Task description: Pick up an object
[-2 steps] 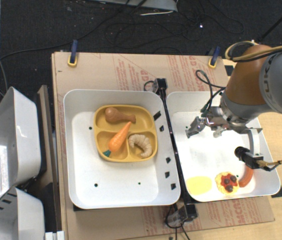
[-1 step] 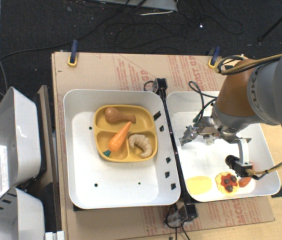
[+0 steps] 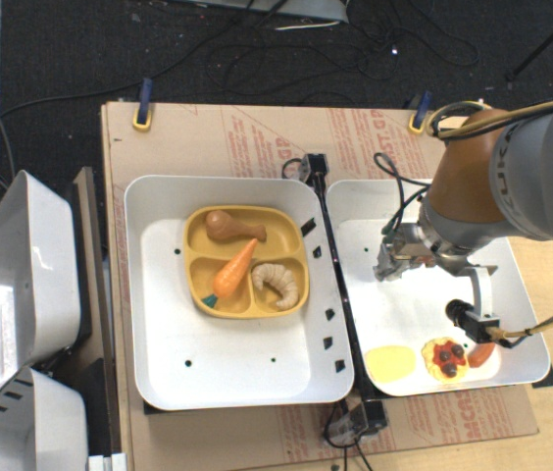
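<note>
Presently the gripper [image 3: 394,263] hangs over the right bin [image 3: 527,292], finger state cannot be told, with the yellow disc [image 3: 390,363] and pizza slice [image 3: 445,357] at six o'clock from it near the front wall; a descent from here risks closing on bare floor.

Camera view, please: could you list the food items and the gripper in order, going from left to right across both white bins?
Orange toy carrot → pale curled toy shrimp, both in the yellow divided plate → grey two-finger gripper → flat yellow disc → small round pizza-like piece with dark toppings.
</note>
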